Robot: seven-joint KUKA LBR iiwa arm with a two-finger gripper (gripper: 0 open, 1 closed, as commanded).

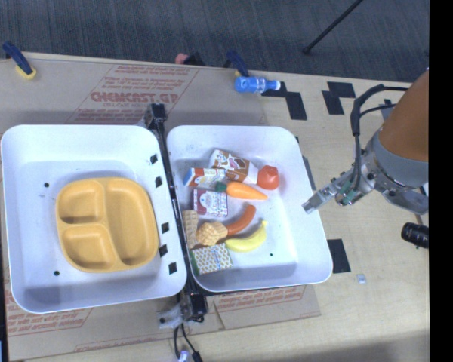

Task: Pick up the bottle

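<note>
A small white bottle with a red label [204,177] lies on its side in the right bin [306,236], near the bin's back left, beside a red-and-white carton [232,164]. My gripper [322,197] hangs just outside the right bin's right rim, over the bench, with nothing seen in it. It is well to the right of the bottle, with a tomato [268,177] and a carrot [246,191] lying between them.
The right bin also holds a packet [211,202], sausage [240,219], banana [247,239], cookie [208,234] and green box [211,259]. A yellow divided plate [106,223] sits in the left bin [19,202]. A blue object [251,85] lies behind the bins.
</note>
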